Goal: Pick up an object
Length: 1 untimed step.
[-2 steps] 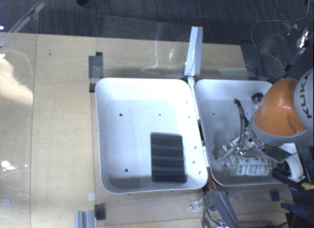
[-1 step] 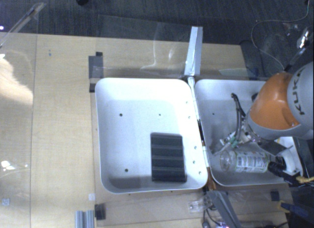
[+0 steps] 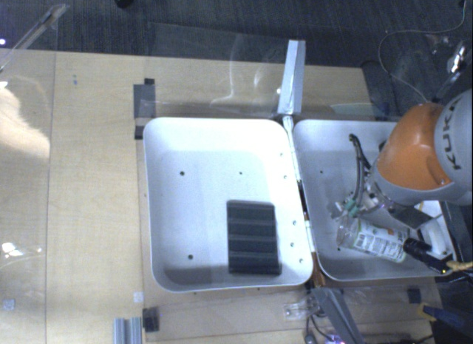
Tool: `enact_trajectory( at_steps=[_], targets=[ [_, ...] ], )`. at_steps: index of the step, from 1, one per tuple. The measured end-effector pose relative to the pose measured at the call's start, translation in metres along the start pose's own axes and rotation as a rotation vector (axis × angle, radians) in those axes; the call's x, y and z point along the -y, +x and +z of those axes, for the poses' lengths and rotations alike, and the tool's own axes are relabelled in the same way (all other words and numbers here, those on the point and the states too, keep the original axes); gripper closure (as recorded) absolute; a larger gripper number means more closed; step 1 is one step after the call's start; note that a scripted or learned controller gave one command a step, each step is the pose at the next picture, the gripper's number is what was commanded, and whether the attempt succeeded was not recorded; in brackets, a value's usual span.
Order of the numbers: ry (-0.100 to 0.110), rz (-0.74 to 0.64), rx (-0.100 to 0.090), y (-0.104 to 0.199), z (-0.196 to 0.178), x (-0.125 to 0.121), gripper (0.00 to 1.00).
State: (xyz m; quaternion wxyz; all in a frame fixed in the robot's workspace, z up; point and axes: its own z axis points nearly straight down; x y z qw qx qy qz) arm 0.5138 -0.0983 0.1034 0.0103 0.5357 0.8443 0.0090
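A black ribbed rectangular block (image 3: 253, 237) lies flat in the left bin (image 3: 170, 150), near its front wall. My gripper (image 3: 347, 213) is low in the right bin (image 3: 325, 150), under the orange band of the arm (image 3: 412, 150). Right beside it, toward the front, lies a clear packet with a white printed label (image 3: 375, 244). The gripper's tip seems to touch or hover just over the packet's left end. The arm hides much of the right bin's far side.
A metal divider post (image 3: 291, 76) stands at the back between the two bins. Cables and a dark bracket (image 3: 425, 254) sit at the right bin's front right. Clear plastic sheeting (image 3: 29, 61) covers the bench at left.
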Motion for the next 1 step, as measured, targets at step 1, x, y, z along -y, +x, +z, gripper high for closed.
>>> enact_trajectory(
  at_steps=[1],
  targets=[
    [0.015,-0.002,-0.009,-0.0006,-0.0206,0.0252,1.0]
  ],
)
